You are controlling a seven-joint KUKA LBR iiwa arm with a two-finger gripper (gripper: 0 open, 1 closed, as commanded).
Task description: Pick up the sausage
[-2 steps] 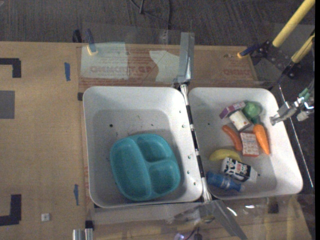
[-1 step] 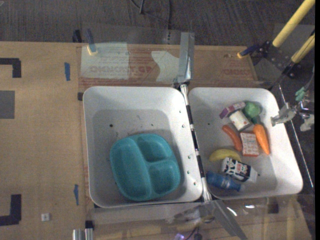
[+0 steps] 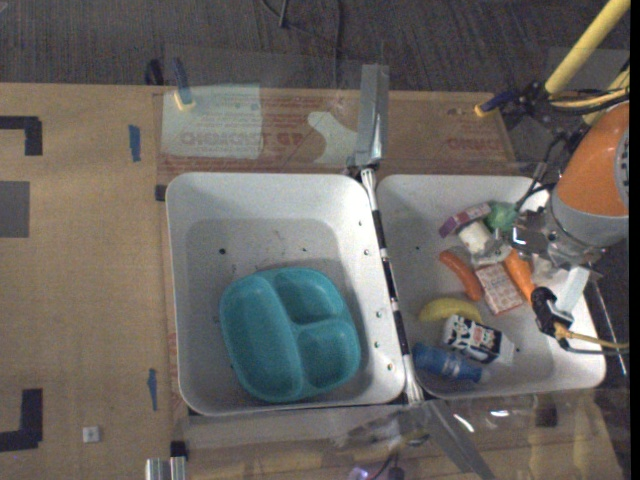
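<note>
Contents, listed from the near edge outward.

1. Blue bottle [image 3: 447,363]: on its side at 7 o'clock in the right bin [image 3: 545,363], close to the near wall.
2. Black-and-white carton [image 3: 475,338]: lying flat, just at 2 o'clock of the bottle.
3. Teal divided plate [image 3: 290,333]: the near half of the left bin [image 3: 250,228], tilted slightly on the floor.
4. Banana [image 3: 448,310]: yellow, curved, touching the carton's far edge.
5. Sausage [image 3: 460,273]: reddish-orange, at 9 o'clock in the right bin. It lies free on the bin floor, slanting from 11 to 5 o'clock, just beyond the banana.
6. Pink packet [image 3: 497,286]: flat, mid-bin, just at 3 o'clock of the sausage.
7. Orange carrot-like piece [image 3: 518,276]: against the packet's 3 o'clock edge.
8. My pincer [image 3: 530,240]: over the carrot-like piece's far end, at 2 o'clock of the sausage and apart from it. Whether it is apart or together I cannot tell.
9. White lump [image 3: 472,236], purple wrapper [image 3: 466,218], green piece [image 3: 500,213]: clustered at 12 o'clock in the right bin.
10. Metal strip [image 3: 372,118]: beyond the seam between the bins.
11. Clear label sheet [image 3: 212,118]: on the desk [image 3: 80,268] at 11 o'clock of the left bin.
</note>
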